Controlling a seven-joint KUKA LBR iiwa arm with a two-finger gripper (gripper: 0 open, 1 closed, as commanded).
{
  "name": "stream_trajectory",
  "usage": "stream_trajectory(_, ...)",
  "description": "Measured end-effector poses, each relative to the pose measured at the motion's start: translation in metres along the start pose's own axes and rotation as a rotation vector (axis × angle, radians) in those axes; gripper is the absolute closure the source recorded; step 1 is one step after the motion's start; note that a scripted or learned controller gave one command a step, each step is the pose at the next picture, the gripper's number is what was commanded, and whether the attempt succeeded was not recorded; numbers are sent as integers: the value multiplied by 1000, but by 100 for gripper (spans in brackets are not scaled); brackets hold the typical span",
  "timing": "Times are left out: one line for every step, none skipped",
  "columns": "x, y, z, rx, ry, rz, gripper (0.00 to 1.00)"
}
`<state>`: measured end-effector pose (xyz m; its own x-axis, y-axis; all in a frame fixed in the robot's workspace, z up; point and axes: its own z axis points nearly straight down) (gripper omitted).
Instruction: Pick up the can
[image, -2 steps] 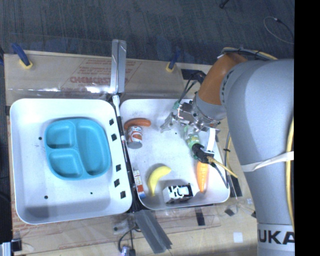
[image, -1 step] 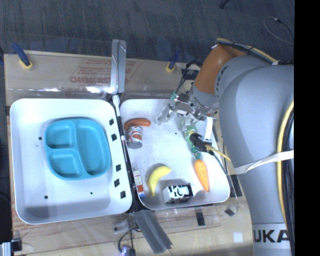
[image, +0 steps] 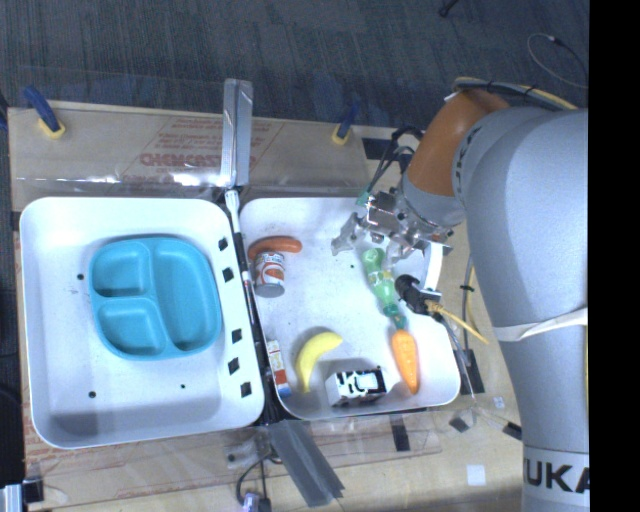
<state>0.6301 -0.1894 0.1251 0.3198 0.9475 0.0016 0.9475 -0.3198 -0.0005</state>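
Observation:
The can (image: 269, 273), small with a red and white label, stands in the right bin (image: 330, 300) close to its left wall, just below a sausage (image: 275, 244). My gripper (image: 377, 240) hovers at the bin's upper right, well to the right of the can and apart from it. It is open, directly over the top end of a green bottle-like object (image: 381, 280). Nothing is held between its fingers.
Also in the right bin are a banana (image: 317, 353), a carrot (image: 404, 360) and a black and white box (image: 358, 383) near the front. The left bin (image: 50, 330) holds a blue divided plate (image: 155, 295). The arm's bulk covers the bench's right side.

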Motion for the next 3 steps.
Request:
stream_trajectory(2,-89,35,6,-2,103,0)
stream_trajectory(47,-95,-39,3,-2,206,0)
stream_trajectory(-12,-45,34,7,0,330,0)
